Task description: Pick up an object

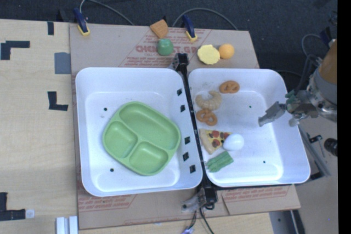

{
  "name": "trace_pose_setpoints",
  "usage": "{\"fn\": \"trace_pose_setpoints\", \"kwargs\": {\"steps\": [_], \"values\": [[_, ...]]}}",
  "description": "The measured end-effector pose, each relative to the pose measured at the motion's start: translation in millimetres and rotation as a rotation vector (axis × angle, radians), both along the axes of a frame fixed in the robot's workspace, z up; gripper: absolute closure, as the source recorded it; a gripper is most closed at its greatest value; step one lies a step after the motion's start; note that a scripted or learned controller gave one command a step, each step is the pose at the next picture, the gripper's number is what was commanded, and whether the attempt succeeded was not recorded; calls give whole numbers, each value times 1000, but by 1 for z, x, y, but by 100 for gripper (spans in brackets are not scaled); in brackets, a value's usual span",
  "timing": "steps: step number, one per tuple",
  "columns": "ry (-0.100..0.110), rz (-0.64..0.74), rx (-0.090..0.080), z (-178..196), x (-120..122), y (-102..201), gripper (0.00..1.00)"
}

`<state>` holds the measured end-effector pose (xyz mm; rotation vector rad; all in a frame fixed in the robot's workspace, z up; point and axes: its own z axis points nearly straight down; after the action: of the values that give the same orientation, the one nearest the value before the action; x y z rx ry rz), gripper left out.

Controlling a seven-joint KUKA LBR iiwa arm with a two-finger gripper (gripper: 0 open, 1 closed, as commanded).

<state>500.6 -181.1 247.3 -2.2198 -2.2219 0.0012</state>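
The gripper [274,114] is hanging over the right side of the right bin [274,167], and I cannot tell how it is set. Nothing is showing in it. The grey arm [323,98] is reaching in from the right.

The toy foods are sitting along the left side of that same bin, well apart from the gripper. A brown pretzel [229,86] is lying at the far end. Near it a pale croissant [209,100] is touching a second small pretzel [206,115]. Closer to us a pizza slice [213,140] is lying just beside a white egg [234,142]. A green leafy piece [219,162] is sitting nearest of all.

The left bin [90,118] is holding a green tray [141,138] with three parts.

Beyond the bins, on the cardboard [109,46], a brown block [159,28], a green ball [164,47], a yellow lemon [208,54] and an orange [226,51] are resting.
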Motion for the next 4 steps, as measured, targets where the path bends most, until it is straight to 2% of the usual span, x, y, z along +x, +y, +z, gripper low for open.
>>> {"fn": "trace_pose_setpoints", "kwargs": {"steps": [1,2,3,4], "values": [[4,1,2,-127,23,76,0],[-3,0,-1,-161,73,83,0],[-5,1,-1,-161,126,81,0],[-4,1,-1,-161,126,77,0]]}}
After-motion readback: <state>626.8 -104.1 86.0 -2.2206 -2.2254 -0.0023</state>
